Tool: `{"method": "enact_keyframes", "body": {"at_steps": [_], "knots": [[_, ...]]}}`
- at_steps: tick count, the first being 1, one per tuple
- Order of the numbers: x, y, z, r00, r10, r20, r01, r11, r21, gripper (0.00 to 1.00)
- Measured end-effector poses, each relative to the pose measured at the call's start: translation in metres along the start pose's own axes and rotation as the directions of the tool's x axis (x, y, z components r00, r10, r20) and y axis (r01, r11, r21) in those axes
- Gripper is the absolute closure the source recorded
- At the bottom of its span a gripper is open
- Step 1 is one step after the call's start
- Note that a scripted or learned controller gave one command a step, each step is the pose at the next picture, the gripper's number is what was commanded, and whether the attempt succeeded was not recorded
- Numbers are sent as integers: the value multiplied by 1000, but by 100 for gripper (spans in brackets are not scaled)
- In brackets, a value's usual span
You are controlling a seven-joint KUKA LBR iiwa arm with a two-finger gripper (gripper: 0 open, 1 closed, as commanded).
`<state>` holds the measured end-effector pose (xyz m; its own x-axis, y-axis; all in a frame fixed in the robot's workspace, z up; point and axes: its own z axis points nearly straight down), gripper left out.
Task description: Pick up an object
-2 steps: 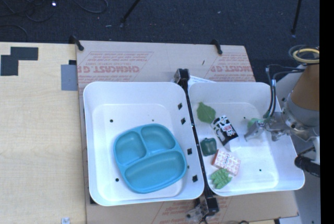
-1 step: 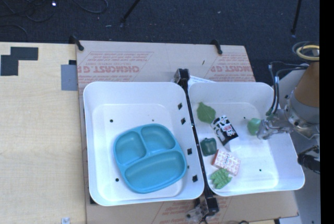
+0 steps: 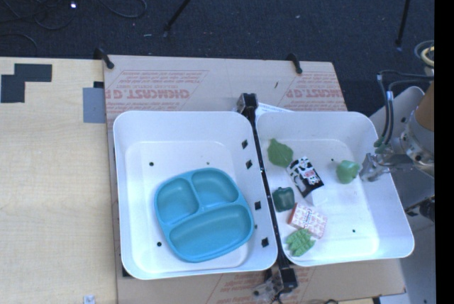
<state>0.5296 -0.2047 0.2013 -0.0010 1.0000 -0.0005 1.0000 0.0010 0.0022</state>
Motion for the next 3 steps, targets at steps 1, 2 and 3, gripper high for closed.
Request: {"method": "enact_keyframes", "body": {"at_steps": [1, 2, 3], "knots": [[-1, 0, -5, 1000, 0, -1, 0, 1000, 3, 100], [52, 1, -12, 1000, -4, -4, 4, 1000, 5, 100], [102, 19, -5, 1000, -4, -3, 4, 1000, 5, 100]]}}
